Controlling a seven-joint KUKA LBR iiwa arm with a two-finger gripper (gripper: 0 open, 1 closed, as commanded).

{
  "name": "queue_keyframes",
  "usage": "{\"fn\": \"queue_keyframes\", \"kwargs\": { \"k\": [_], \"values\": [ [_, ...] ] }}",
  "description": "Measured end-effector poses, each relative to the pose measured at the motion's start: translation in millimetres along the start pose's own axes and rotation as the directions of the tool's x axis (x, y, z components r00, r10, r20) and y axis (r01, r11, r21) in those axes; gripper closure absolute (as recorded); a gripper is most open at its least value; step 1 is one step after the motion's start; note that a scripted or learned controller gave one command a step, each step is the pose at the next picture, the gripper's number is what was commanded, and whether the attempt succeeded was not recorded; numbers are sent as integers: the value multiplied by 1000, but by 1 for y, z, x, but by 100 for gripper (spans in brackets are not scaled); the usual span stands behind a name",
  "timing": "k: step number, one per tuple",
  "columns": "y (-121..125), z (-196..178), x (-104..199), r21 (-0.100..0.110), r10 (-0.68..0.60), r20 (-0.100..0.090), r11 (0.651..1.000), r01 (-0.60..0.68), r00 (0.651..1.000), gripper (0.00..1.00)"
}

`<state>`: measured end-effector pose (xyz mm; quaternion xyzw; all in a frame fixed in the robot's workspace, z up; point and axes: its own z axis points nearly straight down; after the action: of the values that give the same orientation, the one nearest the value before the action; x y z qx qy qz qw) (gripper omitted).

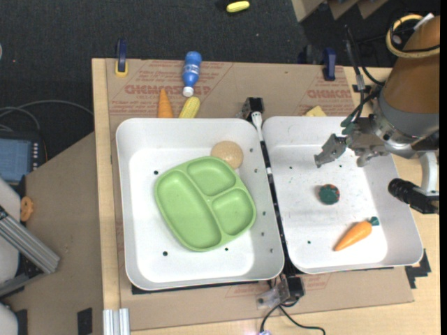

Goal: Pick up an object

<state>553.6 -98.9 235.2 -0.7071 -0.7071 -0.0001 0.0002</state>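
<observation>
So the left bin (133,187) had a green divided plate (204,202) sitting in the middle of it, three compartments, nothing in any of them, and a round tan cookie-looking thing (228,153) was tucked just past the plate's far edge, touching it or close to it. The right bin (391,257) held two loose items: a small dark green ball-ish object (330,193) near the middle and a toy carrot (354,234) lying on its side closer to the near right corner, well apart from each other. The gripper (349,152) hung over the far part of the right bin with its fingers spread apart and nothing between them, above and a bit beyond the green object, not touching it. Outside the bins, on the cardboard at the back, there was a small blue-and-white bottle (191,73), a little orange cone-shaped piece (164,105) and a yellow piece (189,107).
</observation>
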Motion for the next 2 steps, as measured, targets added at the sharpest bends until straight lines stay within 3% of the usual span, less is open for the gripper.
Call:
{"fn": "queue_keyframes", "kwargs": {
  "k": [1,2],
  "values": [
    [41,82,-52,1,3,2,1000,-3,1000,0],
    [7,155,-35,7,1,-2,1000,-1,1000,0]
  ]
}}
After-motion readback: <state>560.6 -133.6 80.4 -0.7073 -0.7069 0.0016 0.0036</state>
